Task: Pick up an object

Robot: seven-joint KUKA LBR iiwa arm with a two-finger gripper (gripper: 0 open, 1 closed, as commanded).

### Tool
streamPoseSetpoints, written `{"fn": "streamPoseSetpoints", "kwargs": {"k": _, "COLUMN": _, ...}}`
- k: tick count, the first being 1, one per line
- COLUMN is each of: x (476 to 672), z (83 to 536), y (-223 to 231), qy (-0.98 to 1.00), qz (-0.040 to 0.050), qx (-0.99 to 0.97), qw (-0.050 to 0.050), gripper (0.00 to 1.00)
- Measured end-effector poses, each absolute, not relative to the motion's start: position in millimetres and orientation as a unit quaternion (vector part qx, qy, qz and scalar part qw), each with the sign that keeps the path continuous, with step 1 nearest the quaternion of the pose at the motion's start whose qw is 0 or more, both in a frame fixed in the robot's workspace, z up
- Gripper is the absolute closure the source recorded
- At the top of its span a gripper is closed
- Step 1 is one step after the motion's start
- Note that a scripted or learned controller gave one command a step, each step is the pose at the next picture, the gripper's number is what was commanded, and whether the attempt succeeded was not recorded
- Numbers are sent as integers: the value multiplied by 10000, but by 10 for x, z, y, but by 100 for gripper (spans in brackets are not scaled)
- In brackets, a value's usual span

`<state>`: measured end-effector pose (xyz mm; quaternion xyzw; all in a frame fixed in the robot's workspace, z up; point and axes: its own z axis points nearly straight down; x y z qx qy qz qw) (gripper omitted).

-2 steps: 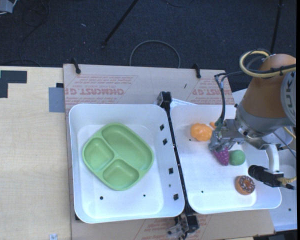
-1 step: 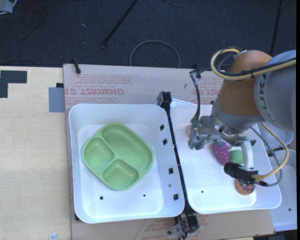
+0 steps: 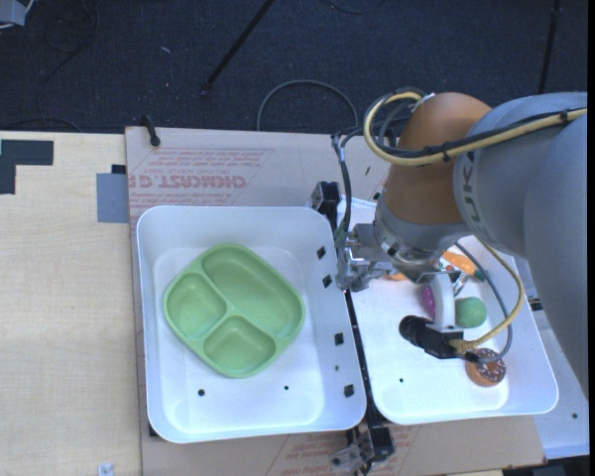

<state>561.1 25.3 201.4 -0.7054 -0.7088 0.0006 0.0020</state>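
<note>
Arm (image 3: 456, 186) hangs over the right bin (image 3: 397, 390); its gripper (image 3: 438, 300) is mostly hidden, grip impossible to tell. Beside it: green ball (image 3: 470, 311), black piece (image 3: 428, 336), brown disc (image 3: 487, 370). Left bin (image 3: 178, 405) holds the green plate (image 3: 234, 308).

green divided plate (image 3: 234, 308) in left bin (image 3: 178, 228) | arm (image 3: 456, 181) over right bin (image 3: 535, 390)
</note>
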Motion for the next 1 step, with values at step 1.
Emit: {"fn": "streamPoseSetpoints", "kwargs": {"k": 1, "x": 5681, "z": 1997, "y": 780, "qy": -7087, "qz": 7, "qx": -7055, "qw": 20, "gripper": 100}}
